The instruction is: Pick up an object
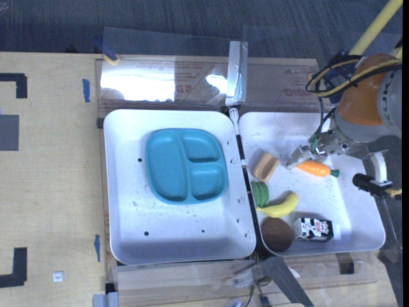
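Carrot (313,169) lies in the right bin (358,235), beyond the banana (281,204), with the gripper (305,155) right at its blunt end. Whether the jaws are spread or closed, I cannot tell. It probably needs to straddle the carrot's middle squarely before squeezing.

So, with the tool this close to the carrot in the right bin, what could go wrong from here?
1. The tool sits at the left end of the carrot, not over its middle, so a grasp may slip off or just push it.
2. The bread piece lies just left of the tool and could get knocked.
3. The banana, green item and brown ball sit close together, leaving little room for fingers.
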Motion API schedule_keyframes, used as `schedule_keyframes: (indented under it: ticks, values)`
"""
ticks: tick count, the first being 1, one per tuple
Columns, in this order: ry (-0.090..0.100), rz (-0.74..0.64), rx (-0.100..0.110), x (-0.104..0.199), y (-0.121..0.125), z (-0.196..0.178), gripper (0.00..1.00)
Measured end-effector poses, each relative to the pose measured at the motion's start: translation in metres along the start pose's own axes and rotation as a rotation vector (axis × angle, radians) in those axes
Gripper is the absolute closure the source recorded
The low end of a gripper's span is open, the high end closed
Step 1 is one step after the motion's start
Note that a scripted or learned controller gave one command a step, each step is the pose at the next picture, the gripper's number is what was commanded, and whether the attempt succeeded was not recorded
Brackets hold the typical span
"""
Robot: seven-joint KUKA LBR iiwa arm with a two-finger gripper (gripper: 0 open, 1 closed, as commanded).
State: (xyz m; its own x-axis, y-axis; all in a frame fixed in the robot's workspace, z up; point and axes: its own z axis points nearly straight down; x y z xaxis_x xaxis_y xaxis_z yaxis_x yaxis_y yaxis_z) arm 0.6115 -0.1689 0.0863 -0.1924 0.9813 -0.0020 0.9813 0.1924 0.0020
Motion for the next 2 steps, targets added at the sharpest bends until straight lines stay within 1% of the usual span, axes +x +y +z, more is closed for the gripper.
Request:
schedule_keyframes:
  ticks: [1, 2]
  values:
    - [-0.002, 0.0, -0.008, 0.0, 0.003, -0.013, 1.0]
    - [0.001, 0.214, -0.004, 0.053, 0.013, -0.106, 1.0]
